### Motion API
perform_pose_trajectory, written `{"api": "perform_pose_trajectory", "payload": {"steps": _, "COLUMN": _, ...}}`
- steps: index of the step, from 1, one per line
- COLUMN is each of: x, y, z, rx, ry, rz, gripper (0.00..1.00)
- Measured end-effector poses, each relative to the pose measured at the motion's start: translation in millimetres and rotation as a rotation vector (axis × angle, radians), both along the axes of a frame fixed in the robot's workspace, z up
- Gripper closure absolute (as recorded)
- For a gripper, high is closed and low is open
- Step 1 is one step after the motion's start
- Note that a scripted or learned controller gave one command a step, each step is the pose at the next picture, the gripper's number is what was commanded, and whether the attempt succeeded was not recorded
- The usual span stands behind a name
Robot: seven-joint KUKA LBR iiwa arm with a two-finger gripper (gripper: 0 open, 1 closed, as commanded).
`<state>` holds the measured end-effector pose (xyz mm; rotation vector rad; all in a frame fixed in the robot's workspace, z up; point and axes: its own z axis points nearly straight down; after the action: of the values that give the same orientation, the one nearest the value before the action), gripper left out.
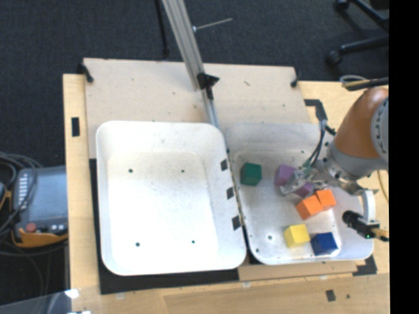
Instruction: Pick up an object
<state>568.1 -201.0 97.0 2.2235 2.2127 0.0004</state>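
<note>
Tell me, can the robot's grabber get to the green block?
Probably yes. The green block sits alone in the right bin, with bare floor around it. The gripper is over by the purple block, and nothing stands between them.

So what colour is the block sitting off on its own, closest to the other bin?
Green, seen clearly in the camera view, in the right bin.

aluminium mast (185, 34) upper centre | grey pendant (39, 201) left of bench | office chair base (360, 18) top right
</note>
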Motion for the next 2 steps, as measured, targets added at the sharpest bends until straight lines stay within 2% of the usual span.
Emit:
{"api": "perform_pose_trajectory", "payload": {"steps": 1, "x": 1, "y": -1, "z": 12, "rx": -0.002, "ry": -0.005, "rz": -0.005, "gripper": 1.0}}
{"api": "perform_pose_trajectory", "payload": {"steps": 2, "x": 4, "y": -5, "z": 56, "rx": 0.001, "ry": -0.001, "rz": 0.001, "gripper": 1.0}}
